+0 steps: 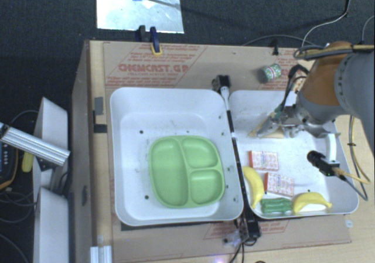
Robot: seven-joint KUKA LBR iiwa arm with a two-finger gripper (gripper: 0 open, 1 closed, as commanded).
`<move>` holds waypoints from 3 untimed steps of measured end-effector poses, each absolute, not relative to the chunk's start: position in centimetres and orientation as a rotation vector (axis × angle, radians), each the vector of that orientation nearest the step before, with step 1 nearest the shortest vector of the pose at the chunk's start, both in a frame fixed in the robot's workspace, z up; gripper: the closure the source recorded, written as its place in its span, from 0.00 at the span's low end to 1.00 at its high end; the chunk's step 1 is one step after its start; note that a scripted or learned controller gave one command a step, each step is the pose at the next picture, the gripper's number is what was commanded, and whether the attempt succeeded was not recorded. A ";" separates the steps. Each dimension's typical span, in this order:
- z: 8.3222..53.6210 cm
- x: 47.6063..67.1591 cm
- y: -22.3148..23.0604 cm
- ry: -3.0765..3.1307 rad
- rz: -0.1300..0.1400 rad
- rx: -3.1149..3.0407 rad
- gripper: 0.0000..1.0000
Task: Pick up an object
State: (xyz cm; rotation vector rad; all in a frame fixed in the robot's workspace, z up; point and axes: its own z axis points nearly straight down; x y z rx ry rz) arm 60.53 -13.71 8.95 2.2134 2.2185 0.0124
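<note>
Right bin (pixel 343 197): gripper (pixel 275 127) low, bananas (pixel 253 183) near front

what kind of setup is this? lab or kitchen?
Likely a robot lab pick-and-place bench, not a kitchen: two white bins clamped side by side, toy food like bananas, a green divided plate, loose cables on dark carpet.

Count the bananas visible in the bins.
2, both in the right bin: one banana along its left wall, the other banana near the front right corner. The arm may hide more.
</note>
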 end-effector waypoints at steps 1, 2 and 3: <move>8.9 67.2 -15.9 2.221 0.011 2.210 0.00; 10.6 67.5 -16.0 2.216 0.019 2.199 1.00; 18.7 67.0 -7.7 2.226 0.009 2.211 1.00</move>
